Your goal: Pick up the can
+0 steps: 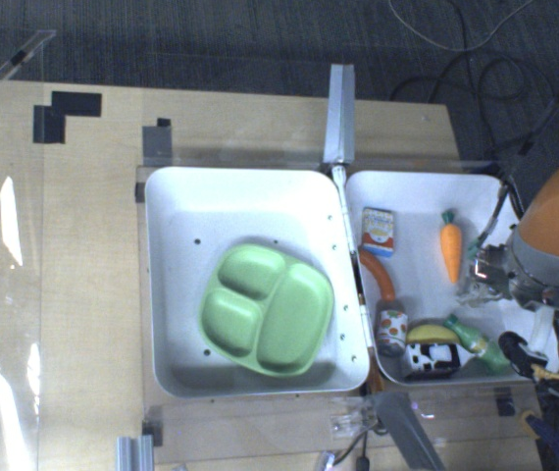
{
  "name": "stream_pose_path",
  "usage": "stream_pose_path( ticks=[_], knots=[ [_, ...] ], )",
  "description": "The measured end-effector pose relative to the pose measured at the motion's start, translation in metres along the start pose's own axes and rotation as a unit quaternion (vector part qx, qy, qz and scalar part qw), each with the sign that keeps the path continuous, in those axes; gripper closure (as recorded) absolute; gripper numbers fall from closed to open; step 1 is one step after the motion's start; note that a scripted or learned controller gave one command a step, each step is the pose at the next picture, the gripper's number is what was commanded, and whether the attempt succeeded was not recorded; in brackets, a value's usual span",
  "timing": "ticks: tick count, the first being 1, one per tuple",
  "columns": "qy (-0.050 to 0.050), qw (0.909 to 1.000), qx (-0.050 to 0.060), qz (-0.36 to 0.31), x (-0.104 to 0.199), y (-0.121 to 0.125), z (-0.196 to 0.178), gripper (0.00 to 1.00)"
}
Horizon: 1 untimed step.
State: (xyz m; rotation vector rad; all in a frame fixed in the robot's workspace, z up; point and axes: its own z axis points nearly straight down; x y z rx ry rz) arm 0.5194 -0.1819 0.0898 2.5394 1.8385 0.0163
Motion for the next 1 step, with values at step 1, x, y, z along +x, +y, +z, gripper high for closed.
stream_pose_path(
  ticks=[1],
  knots=[
    [-0.002, 0.9972, 0.003, -0.075, -0.0259, -0.0235, -0.0483, 1.00]
  ],
)
